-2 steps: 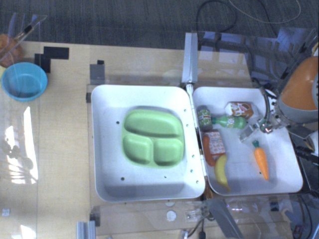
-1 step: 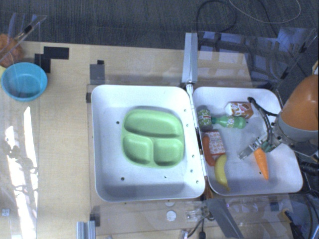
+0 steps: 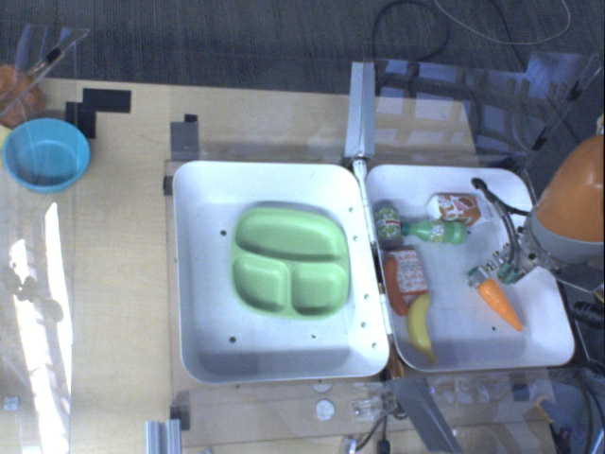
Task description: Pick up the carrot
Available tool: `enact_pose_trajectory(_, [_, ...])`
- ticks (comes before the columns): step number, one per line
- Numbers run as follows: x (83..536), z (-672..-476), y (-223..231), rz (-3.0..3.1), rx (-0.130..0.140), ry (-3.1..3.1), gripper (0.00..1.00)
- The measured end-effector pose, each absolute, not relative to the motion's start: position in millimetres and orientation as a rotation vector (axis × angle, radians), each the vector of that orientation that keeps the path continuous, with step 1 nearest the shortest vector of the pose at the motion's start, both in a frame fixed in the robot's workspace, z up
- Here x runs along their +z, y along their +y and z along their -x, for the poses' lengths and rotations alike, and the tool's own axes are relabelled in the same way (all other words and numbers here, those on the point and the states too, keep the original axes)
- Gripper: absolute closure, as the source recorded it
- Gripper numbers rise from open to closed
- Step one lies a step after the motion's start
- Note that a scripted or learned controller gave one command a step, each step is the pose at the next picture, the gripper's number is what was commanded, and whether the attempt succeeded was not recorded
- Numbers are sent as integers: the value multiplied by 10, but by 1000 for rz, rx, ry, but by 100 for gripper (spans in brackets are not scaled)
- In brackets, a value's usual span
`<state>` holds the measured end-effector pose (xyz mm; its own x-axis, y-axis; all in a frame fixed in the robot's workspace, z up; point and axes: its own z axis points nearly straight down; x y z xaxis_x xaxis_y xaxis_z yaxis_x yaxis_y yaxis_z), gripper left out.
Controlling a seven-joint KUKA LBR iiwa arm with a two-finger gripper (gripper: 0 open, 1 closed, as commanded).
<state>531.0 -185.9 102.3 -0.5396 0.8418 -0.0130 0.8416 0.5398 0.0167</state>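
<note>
The carrot (image 3: 499, 305) lies in the right bin (image 3: 548, 348), orange, slanting with its point toward the front right. Its green top (image 3: 478, 274) faces the bin's middle. My gripper (image 3: 508, 261) reaches in from the right under the orange wrist band (image 3: 572, 200). It stands right at the carrot's leafy end, close over or touching it. The wrist hides how the gripper meets the carrot.
A green bottle (image 3: 430, 232), a brown-and-white packet (image 3: 455, 207), a red packet (image 3: 407, 277) and a banana (image 3: 420, 325) lie along the right bin's left half. The left bin (image 3: 198, 301) holds a green compartment tray (image 3: 288, 258). A blue bowl (image 3: 45, 154) sits far left.
</note>
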Motion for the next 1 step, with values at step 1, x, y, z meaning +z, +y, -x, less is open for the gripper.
enact_pose_trajectory(1, [1827,-5819,-1852,-2235,4,2200,100])
